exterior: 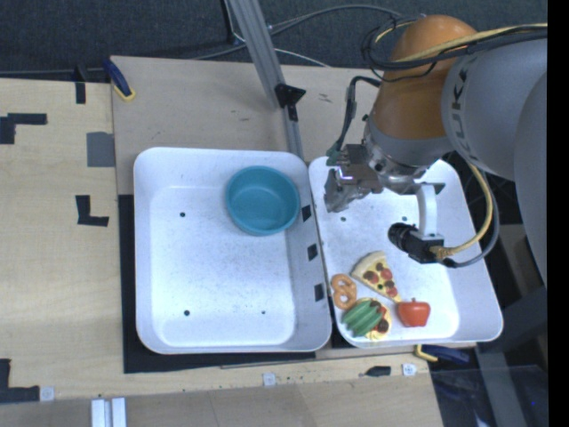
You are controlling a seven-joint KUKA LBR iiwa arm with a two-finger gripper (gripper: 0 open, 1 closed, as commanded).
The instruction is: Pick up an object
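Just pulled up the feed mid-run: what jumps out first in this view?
The big grey arm with its orange band fills the upper right, its gripper hanging over the top of the right bin. A blue bowl sits in the left bin's upper right part. Toy food clusters at the right bin's lower end: pizza slice, pretzel, tomato.

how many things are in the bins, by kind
blue bowl: 1
pizza slice: 1
pretzel: 1
green toy food: 1
red tomato-like toy: 1
Total: 5
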